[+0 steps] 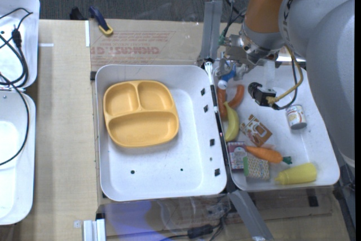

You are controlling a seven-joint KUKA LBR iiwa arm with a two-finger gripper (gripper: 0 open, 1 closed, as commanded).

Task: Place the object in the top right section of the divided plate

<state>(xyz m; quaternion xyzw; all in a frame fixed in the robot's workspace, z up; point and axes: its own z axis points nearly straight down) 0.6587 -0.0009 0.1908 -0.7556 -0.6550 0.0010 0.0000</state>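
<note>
While the gripper (236, 65), finger state indiscernible, hangs over the right bin's (316, 121) upper-left corner, the divided plate (141, 113) lies well leftward; candidate objects sit just below it.

The arm (316, 20) runs off the frame's right edge and covers the right bin's (324, 149) upper corner, while the gripper's (228, 68) fingertips are too small to tell.

Robot lab: bench (62, 121), white bins (163, 178), cables (14, 65)
</note>
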